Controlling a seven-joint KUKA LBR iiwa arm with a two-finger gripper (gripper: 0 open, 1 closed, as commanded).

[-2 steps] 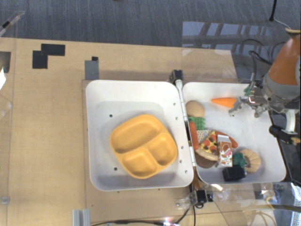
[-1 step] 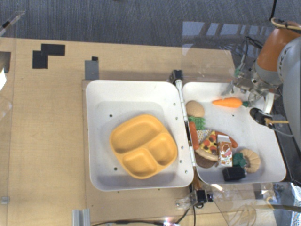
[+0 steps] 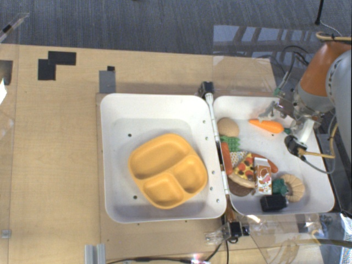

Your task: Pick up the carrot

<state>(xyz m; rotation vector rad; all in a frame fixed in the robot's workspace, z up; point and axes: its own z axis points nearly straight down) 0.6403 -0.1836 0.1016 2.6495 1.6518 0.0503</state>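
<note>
The gripper [image 3: 294,126], its jaws' state impossible to tell, is hovering beside the carrot [image 3: 266,126], needing centering across its width

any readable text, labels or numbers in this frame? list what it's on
None readable.
Small carton in the right bin: red and white printed front, too small and blurred to read.
Pizza slice toy: a pattern, no lettering.
Yellow tray in the left bin: plain.
</note>
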